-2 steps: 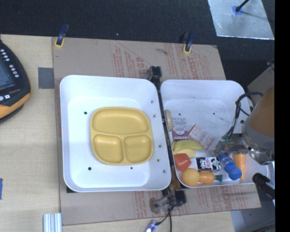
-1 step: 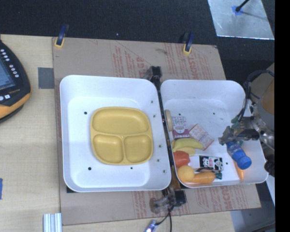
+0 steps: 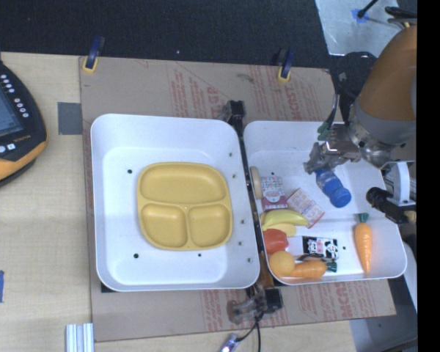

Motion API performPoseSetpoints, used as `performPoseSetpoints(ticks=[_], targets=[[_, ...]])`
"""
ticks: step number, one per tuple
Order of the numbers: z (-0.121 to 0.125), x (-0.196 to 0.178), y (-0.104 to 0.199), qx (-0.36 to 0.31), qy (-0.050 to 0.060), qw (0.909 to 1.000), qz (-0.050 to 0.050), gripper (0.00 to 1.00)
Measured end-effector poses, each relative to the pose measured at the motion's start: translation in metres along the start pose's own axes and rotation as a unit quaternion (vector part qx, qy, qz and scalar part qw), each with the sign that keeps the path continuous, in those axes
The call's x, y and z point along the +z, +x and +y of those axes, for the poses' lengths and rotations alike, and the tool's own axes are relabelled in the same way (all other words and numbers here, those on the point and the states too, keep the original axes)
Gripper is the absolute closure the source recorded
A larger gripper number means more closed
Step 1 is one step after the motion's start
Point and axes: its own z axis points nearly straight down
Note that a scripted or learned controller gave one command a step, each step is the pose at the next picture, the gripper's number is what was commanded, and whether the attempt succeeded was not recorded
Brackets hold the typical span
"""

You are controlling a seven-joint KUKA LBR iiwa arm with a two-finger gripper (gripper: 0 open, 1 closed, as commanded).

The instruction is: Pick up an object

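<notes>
White plastic forms the right bin (image 3: 279,134), and over its upper half the gripper (image 3: 324,160) hangs with a blue bottle (image 3: 333,188) clamped between its fingers, the bottle slanting down and away from the bin's left wall. Toward the near edge of that bin lie a banana (image 3: 284,218), a red tomato (image 3: 276,239), an orange fruit (image 3: 281,262) and a black-and-white carton (image 3: 321,248), with a carrot (image 3: 363,245) upright by its right wall. Left of the bin sits a second bin (image 3: 110,196) holding a yellow divided tray (image 3: 185,204).
</notes>
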Motion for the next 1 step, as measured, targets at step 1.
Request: performPoseSetpoints(ticks=[1], targets=[[-0.0001,0.0,-0.0005,0.0,0.0,1.0,0.0,0.0]])
